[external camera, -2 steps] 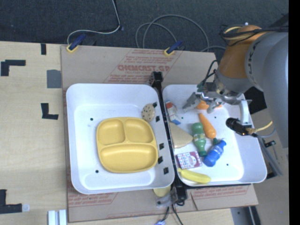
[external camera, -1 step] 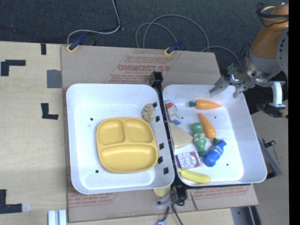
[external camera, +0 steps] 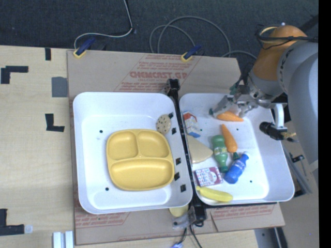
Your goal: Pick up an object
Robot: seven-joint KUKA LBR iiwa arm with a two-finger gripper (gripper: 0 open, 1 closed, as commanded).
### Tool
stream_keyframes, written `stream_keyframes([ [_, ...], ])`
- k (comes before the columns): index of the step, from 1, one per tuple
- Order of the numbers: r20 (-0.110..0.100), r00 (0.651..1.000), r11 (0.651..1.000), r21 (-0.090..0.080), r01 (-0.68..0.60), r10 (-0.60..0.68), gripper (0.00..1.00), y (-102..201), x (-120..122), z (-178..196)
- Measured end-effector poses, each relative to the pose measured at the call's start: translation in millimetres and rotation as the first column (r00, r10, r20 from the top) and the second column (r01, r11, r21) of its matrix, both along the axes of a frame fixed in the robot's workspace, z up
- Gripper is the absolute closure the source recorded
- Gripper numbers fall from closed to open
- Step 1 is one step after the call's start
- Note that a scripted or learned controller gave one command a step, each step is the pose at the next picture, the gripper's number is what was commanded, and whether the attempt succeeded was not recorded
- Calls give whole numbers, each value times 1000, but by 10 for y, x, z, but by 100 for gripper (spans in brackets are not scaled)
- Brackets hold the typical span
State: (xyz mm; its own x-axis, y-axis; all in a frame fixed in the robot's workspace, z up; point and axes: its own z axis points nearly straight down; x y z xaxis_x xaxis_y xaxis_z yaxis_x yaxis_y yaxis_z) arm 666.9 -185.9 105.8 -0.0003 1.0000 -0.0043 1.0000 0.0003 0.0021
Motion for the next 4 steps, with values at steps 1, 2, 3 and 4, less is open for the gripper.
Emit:
stream_keyframes([
  [1, 0, 1000, 1000, 1, -5, 5, 100, 16, 26, 114],
  [2, -2, 1000, 1000, -2, -4, 4, 0, 10, 10, 71],
  [3, 0, 1000, 1000, 1, 0, 0, 0, -31, -477, -222],
  [4, -31, 1000, 1000, -2, 2, -2, 0, 484, -25, -242],
])
